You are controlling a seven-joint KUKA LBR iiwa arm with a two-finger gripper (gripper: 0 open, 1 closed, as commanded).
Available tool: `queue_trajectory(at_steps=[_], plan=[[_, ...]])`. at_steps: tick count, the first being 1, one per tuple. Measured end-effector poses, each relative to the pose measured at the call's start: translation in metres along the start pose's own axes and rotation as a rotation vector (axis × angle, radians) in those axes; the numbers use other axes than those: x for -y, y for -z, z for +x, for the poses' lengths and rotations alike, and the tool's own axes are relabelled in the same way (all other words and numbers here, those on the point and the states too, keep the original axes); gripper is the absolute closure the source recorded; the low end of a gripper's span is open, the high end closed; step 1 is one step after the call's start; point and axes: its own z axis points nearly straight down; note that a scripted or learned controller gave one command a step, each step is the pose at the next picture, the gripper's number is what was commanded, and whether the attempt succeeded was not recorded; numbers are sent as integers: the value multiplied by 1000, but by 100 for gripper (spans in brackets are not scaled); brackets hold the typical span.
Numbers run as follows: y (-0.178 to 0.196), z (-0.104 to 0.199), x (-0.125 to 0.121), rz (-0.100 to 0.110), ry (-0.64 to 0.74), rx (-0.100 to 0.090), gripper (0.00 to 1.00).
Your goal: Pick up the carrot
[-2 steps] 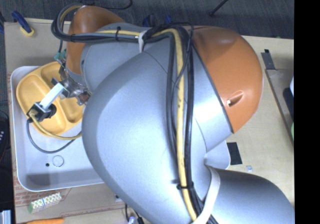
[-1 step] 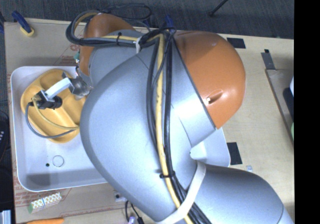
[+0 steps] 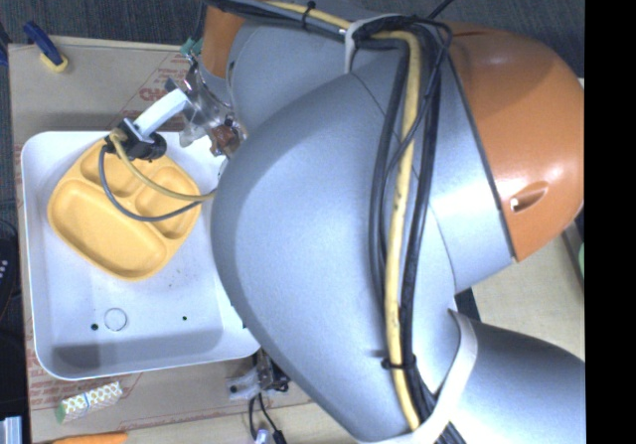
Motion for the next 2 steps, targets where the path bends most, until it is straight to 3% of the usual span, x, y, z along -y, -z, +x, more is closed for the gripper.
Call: queue_trajectory(at_steps=[1, 2], plan=[[-62, 11, -8, 0, -84, 4, 0], [-105, -63, 5, -3, -205, 5, 0]])
